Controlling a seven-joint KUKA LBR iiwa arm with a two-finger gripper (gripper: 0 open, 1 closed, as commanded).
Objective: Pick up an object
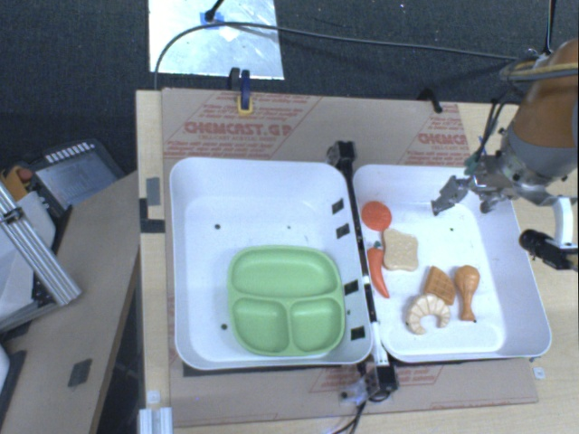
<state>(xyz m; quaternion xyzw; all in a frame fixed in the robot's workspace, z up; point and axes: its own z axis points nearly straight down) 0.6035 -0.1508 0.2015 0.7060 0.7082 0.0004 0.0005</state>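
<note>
Hovering above the far part of the right white bin [516, 269], the grey two-finger gripper [463, 194] is spreading its fingers apart and gripping nothing.

Below it, the bin is holding a round orange-red tomato toy [376, 214], a pale slice of toy bread [400, 250], an orange carrot toy [377, 270] lying against the bin's left wall, a tan waffle-like wedge [440, 284], a brown toy drumstick [467, 288] and a curled pale shrimp toy [428, 313].

A green three-compartment plastic plate [286, 298] is sitting in the near half of the left white bin [204, 242], leaving its far half open.

Red lettering on the cardboard sheet [298, 125] under the bins is reading roughly "CHEMCAST".
</note>
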